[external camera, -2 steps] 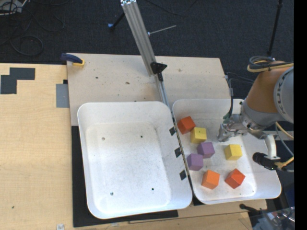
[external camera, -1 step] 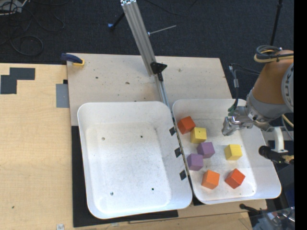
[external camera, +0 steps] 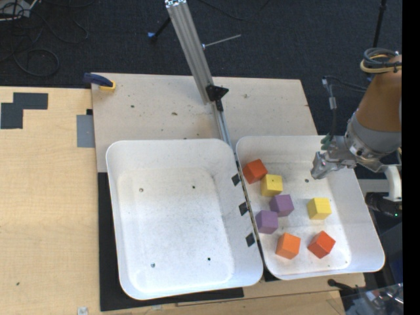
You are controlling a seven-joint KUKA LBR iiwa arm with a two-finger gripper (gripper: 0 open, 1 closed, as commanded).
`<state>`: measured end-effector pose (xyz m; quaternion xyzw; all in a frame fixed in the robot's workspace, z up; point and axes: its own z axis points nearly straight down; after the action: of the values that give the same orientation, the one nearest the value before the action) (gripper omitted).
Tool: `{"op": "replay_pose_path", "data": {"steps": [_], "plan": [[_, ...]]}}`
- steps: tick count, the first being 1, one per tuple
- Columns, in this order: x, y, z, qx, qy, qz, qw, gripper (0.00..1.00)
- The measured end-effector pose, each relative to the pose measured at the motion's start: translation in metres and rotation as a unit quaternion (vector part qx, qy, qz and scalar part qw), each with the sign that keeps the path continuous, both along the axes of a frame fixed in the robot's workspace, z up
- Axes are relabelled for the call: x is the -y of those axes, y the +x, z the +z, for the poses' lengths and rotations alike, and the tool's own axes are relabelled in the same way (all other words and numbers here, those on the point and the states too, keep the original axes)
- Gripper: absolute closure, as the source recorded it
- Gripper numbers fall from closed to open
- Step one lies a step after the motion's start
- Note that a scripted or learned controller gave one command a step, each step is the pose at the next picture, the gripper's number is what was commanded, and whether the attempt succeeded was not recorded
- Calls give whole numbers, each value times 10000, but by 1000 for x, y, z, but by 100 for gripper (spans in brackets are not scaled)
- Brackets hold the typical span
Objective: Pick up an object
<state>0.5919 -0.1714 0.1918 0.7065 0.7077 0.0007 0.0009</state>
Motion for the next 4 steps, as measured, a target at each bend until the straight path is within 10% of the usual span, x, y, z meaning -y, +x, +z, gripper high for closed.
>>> {"op": "replay_pose_path", "data": {"steps": [1, 4], "plan": [[1, 0, 25, -5, 0, 4, 10000, 100], [-142, -38, 32, -41, 14, 12, 10000, 100]]}}
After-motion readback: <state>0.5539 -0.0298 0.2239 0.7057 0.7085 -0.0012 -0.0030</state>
